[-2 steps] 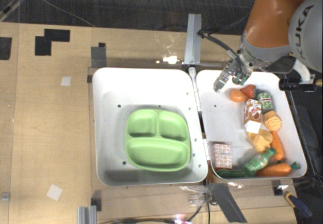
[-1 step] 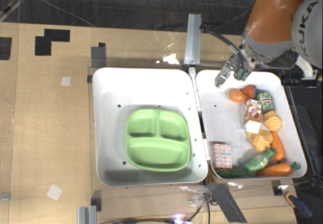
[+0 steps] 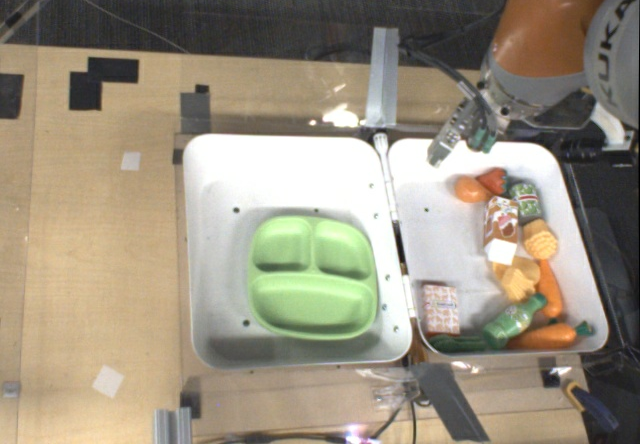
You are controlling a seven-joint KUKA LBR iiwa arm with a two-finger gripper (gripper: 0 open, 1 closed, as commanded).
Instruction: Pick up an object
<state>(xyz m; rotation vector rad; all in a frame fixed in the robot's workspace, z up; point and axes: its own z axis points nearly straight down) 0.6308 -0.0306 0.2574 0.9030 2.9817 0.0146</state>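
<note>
Toy food, assorted, lot of roughly ten pieces, lying in the right bin (image 3: 420, 192) along its right wall and near edge. Contents: orange ball-shaped fruit (image 3: 470, 190) at the far end of the cluster; red piece (image 3: 492, 178) just beside it; small green can (image 3: 524, 200); printed wrapper packet (image 3: 500, 220); yellow corn cob (image 3: 540, 243); cheese-coloured wedge (image 3: 516, 280); green bottle (image 3: 514, 318); carrot (image 3: 548, 336); pink-patterned box (image 3: 440, 308), standing apart toward the bin's left.

Handling, judged: light hollow plastic, stiff, smooth and likely to slip or roll. Orange fruit is nearest the pincer and has open floor on its left, so a hold across its middle seems easiest. Pink box offers flat parallel sides and free space around it.

Left bin (image 3: 200, 232): one green divided tray (image 3: 312, 275).

Arm (image 3: 545, 22): reaches in from far right, wrist tilted down-left. Pincer (image 3: 452, 144) hangs over the far edge of the right bin, just beyond the orange fruit, carrying nothing; whether its fingers are apart or together cannot be told.
</note>
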